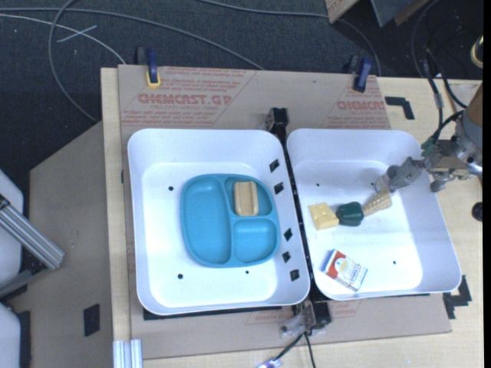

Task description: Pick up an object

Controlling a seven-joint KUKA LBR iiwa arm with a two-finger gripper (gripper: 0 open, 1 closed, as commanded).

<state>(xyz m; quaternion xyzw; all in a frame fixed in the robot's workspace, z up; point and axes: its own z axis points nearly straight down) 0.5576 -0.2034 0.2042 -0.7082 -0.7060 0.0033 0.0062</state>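
On the desk (192, 90), a flat pale board with red printed lettering, two shallow white plastic bins sit side by side, rounded corners, glossy walls, black clips along the seam between them.

Left bin (153, 205): blue divided tray (211, 228), smooth plastic, rounded, three compartments. A tan rectangular block (245, 198), looks like bread or sponge, lies in the upper right compartment.

Right bin (414, 236): yellow wedge (323, 216), cheese-shaped, matte, lies near the bin's left side. A dark green rounded object (350, 214) is touching or just beside the wedge on its right. A tan textured piece (377, 203), cracker-like and oblong, lies tilted just right of the green object. A small flat carton (343, 270), white with red and blue print, lies near the front wall, well apart from the others.

End effector (400, 175): grey metal, reaching in from the right over the upper part of the right bin, tip just above the tan textured piece. Can't tell how far apart its parts stand, nor whether it has hold of anything; contact with the tan piece is unclear.

Blue clamps (153, 73) hold the desk's far edge. Dark carpet (61, 67) and loose cables (77, 29) beyond.
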